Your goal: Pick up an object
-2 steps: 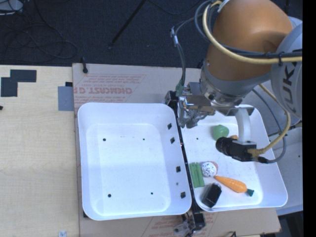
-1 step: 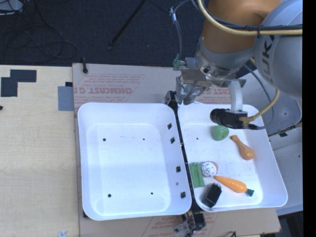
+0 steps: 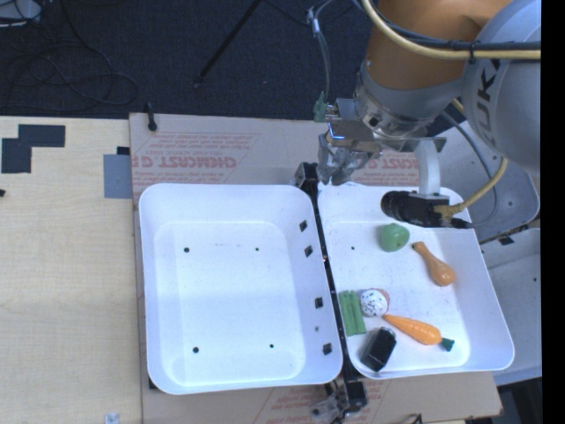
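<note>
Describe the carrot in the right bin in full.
The carrot is a toy, plastic by its look: a smooth orange tapered body with a small dark green tip at its thick end. It lies flat on the floor of the right bin, near the front, thin end pointing toward the speckled ball. Nothing plainly touches it.

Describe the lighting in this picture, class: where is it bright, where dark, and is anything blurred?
In the camera view, light falls evenly; the left bin and right bin are bright, near washed out, with soft shadows along their walls. The floor behind the bench is dark. The arm looms large and slightly soft, while the carrot and green block look sharp.
</note>
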Robot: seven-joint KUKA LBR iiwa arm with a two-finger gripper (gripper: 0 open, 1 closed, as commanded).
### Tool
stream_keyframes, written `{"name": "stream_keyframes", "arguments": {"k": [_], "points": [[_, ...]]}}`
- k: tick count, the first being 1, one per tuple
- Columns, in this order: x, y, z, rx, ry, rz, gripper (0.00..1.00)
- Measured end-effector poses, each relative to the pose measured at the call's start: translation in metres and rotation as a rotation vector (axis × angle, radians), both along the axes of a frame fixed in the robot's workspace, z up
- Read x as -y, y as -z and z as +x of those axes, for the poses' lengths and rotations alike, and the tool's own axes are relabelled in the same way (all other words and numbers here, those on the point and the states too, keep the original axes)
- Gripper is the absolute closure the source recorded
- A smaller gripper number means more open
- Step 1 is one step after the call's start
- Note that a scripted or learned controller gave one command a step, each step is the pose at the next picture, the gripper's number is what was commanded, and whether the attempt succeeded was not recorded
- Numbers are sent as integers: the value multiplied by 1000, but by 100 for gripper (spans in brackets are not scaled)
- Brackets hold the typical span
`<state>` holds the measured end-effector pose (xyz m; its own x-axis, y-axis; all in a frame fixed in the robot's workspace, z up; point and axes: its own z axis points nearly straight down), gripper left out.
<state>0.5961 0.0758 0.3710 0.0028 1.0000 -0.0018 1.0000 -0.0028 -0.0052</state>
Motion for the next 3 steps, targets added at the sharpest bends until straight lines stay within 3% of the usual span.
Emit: {"name": "stream_keyframes", "arguments": {"k": [3], "points": [[2,-27,1,-8,-4,-2,100]]}}
